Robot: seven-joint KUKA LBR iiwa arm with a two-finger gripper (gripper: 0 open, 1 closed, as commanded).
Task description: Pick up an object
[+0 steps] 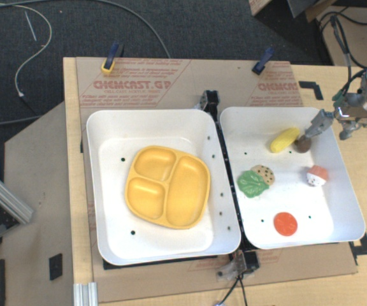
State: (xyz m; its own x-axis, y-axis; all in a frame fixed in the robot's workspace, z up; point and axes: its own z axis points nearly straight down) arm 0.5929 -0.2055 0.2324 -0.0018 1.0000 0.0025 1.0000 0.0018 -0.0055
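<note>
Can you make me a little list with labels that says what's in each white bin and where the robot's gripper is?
left bin: one yellow divided plate with three sections
right bin: five small things
yellow piece: near the bin's far side
green leafy piece: near the bin's left wall, touching a tan speckled cookie
orange round piece: near the front
red and white piece: right of middle
gripper: low in the right bin, just right of the yellow piece
held: nothing clearly

Bright, even overhead light; soft short shadows, mild glare on white bins, slightly grainy.
</note>
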